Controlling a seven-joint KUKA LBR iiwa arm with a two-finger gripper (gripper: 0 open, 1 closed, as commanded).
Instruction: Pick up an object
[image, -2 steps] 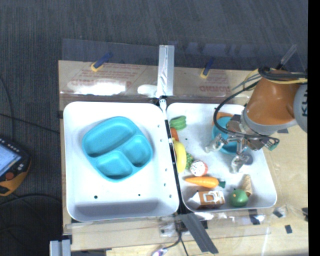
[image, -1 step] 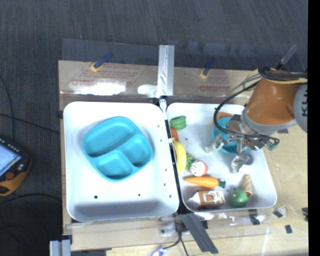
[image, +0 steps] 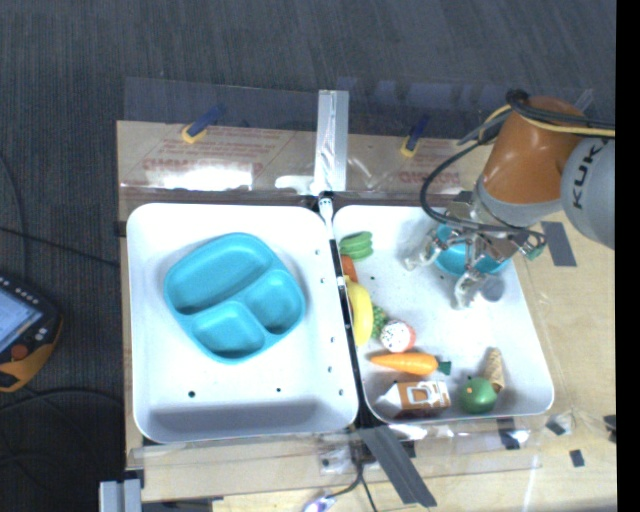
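Left bin (image: 145, 330): holds a blue divided plate (image: 235, 295), tilted across its middle; nothing else lies with it.
Right bin (image: 530, 340): holds all the small things; most sit along its left wall and near edge.
Left wall of right bin: a green piece (image: 356, 244) at the top; an orange-red piece (image: 347, 268) just below it; a yellow banana (image: 360, 310) lower down, leaning against the divider.
Middle of right bin: a small round white thing with red and green marks (image: 396, 336), just beside the banana; a carrot (image: 405, 363) below it, lying crosswise.
Near edge of right bin: a brown carton (image: 420, 397) under the carrot; a green ball (image: 478, 395) to its right; a tan cone-shaped piece (image: 493, 367) touching the ball's upper side.
Worktop (image: 580, 330): bare wood to the right of the bins; bits of dark tape on it.
Arm: reaches in over the far right corner of the right bin; orange band above the wrist.
Gripper (image: 470, 270): low over the upper part of the right bin, well apart from the cluster of toys; its fingers (image: 465, 290) look spread around a blue thing (image: 455, 257); whether they grasp it or only stand beside it, I cannot tell.
Blue thing: upper part of right bin, partly hidden by the gripper; its shape is unclear.
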